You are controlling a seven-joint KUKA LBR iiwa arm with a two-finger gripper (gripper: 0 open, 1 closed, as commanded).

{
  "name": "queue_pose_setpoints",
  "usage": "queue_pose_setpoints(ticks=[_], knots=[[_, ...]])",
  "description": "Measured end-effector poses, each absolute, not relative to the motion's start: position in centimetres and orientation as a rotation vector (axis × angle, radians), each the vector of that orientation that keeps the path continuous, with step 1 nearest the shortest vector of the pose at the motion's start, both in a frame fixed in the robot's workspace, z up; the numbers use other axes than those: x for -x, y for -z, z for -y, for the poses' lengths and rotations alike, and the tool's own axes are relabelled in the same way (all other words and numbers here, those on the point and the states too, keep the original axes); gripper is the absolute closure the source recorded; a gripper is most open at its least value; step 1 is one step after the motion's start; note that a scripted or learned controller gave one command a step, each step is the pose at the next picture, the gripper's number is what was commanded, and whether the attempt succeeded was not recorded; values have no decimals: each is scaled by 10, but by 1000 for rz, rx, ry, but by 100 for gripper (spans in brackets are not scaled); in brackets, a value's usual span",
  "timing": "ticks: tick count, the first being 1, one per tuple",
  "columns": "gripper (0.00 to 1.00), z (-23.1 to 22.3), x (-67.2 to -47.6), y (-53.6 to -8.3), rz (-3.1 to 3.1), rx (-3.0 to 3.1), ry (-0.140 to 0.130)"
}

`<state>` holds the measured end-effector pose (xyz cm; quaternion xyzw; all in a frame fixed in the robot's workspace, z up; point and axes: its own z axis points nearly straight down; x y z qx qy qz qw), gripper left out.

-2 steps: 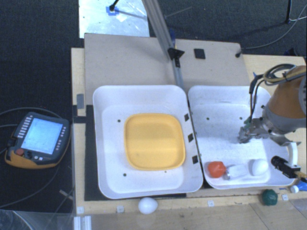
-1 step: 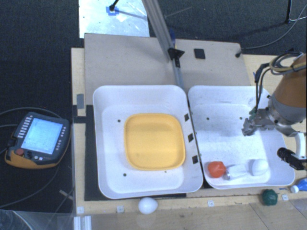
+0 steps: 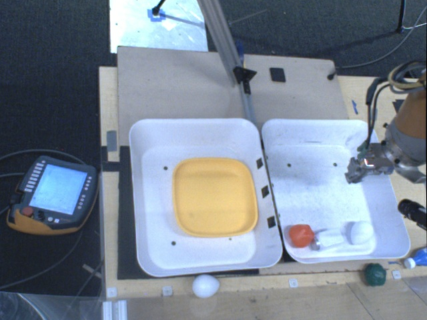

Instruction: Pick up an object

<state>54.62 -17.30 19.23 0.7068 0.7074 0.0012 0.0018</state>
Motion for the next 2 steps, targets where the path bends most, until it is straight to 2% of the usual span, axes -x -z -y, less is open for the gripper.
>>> queue_pose_setpoints(ticks=[1, 2], knots=[[100, 173, -547, -245, -2219, -2217, -5], [100, 114, -542, -250, -2227, -2215, -3]])
